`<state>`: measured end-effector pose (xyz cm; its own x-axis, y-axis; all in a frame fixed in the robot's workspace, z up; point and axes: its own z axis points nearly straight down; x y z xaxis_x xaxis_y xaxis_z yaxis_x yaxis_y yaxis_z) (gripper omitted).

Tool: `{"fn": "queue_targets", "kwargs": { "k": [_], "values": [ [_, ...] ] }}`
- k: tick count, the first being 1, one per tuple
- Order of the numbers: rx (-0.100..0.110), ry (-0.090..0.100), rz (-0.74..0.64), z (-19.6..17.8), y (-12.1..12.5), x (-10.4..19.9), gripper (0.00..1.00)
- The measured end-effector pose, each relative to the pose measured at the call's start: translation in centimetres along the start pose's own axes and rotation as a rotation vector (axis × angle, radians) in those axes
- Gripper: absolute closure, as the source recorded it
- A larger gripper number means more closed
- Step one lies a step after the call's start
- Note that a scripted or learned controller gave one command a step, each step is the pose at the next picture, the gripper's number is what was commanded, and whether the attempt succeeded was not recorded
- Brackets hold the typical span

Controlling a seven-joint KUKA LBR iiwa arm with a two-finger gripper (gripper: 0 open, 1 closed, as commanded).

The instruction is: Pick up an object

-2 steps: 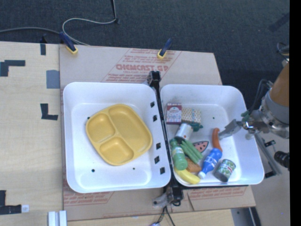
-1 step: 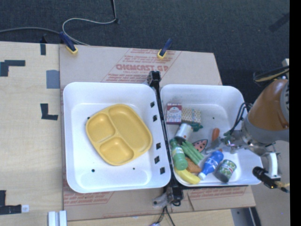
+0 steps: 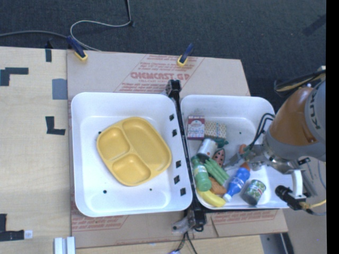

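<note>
My right bin [image 3: 233, 103] was crowded along its left and front edges: red carton [image 3: 195, 127], green bottle [image 3: 201, 178], banana [image 3: 211, 198], blue bottle [image 3: 236, 182], tin [image 3: 254, 191]. Its back right corner lay open to me.

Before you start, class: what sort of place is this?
Probably a robotics lab's grasping test bench: a robot arm reaching over two white bins, cardboard clamped beneath them, and toy groceries piled for picking.

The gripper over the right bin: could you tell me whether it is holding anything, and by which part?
It cannot be told. The gripper sits low among the clutter in the right bin, near the blue bottle.
</note>
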<state>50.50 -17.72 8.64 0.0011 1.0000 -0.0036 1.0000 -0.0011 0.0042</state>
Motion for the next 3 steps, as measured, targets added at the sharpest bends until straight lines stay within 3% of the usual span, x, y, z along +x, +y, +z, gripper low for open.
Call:
{"fn": "queue_targets", "kwargs": {
  "k": [1,2,3],
  "values": [
    [-0.002,0.000,0.000,-0.99,0.07,0.01,1.00],
    [-0.002,0.000,0.000,-0.98,0.06,0.01,0.00],
    [-0.001,0.001,-0.001,-1.89,0.08,0.11,1.00]
  ]
}}
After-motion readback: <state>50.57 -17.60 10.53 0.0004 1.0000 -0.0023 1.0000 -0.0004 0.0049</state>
